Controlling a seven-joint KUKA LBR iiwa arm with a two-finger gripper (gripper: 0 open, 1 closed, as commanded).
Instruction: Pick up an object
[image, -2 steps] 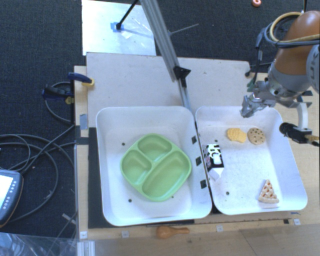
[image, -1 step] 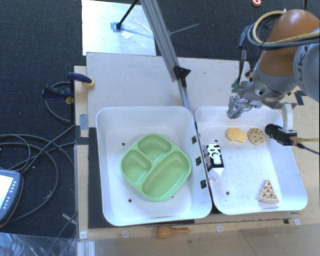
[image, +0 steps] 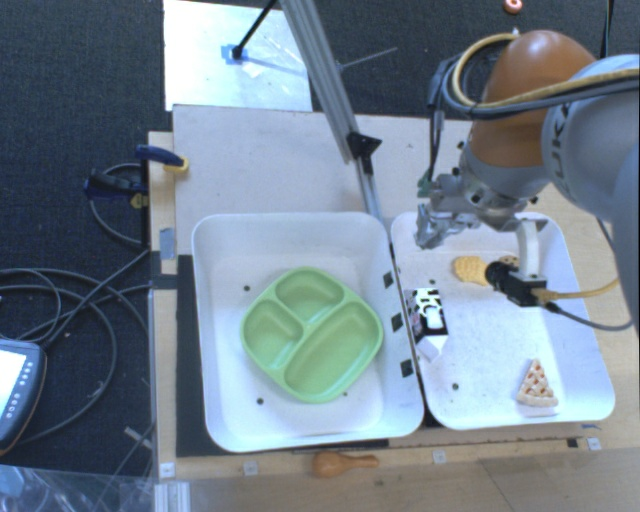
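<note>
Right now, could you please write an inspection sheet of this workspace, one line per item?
Surface: bench bearing left bin and right bin.
Job's things: round cracker, waffle wedge and black-white item in right bin.
Clutter: green divided plate in left bin; brown toy on bench front edge.
Hand: the hand hovers over right bin's far-left corner; nothing seen between its parts.
Cables: yellow hose; loose cords on floor.
Surroundings: blue clamp, tripod leg.

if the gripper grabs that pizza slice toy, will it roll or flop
The pizza slice lies flat in the right bin, so it likely won't roll. It looks like moulded plastic, probably stiff and light. Its thin wedge shape may slip between fingers.
</note>
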